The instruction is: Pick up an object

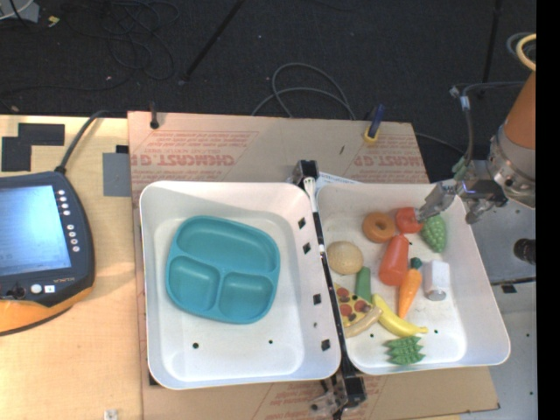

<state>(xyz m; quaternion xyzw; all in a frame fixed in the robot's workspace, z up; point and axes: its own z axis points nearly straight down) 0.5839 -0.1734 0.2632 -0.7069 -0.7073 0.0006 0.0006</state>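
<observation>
Reaching in from the right, the robot's hand (458, 199) hangs over the far right corner of the right bin (490, 322), its two dark fingers (435, 201) spread apart with nothing between them. One fingertip sits just beside the green toy (434, 232) and the small red piece (406, 220); whether it touches either cannot be told.

Toy food crowds the right bin. A brown doughnut ring (379, 227) lies left of the red piece. Toward the bin's middle, a red pepper (395, 259) lies tilted, its long axis running from the near left up to the far right. Just right of it, a carrot (409, 291) points its narrow tip toward the near edge, its long axis close to front-to-back. A white cylinder (436, 280) stands right of the carrot. A round tan bun (344, 257) lies left of the pepper. Nearer the front edge lie a pizza slice (354, 311), a yellow banana (398, 320) running from far left to near right, and a leafy green piece (405, 350).

The left bin (166, 339) holds a teal divided plate (224, 268) with three compartments. Both bins sit on cardboard on the counter (70, 357), where a tablet-like pendant (39, 239) rests left of the left bin.
</observation>
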